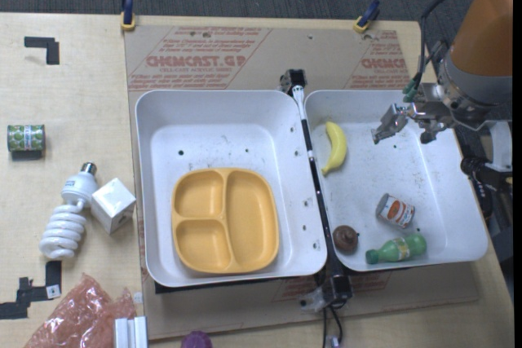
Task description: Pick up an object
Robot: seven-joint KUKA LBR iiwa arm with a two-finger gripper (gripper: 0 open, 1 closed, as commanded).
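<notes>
The gripper (pixel 391 125) hangs near the right bin's (pixel 457 200) far edge, its fingers spread and holding nothing. The banana (pixel 333 146) lies by that bin's left wall, long axis running far to near. A can (pixel 395 211), green bottle (pixel 396 248) and brown object (pixel 346 238) sit toward the near edge. The left bin (pixel 155 175) carries a yellow divided tray (pixel 225 219).
</notes>
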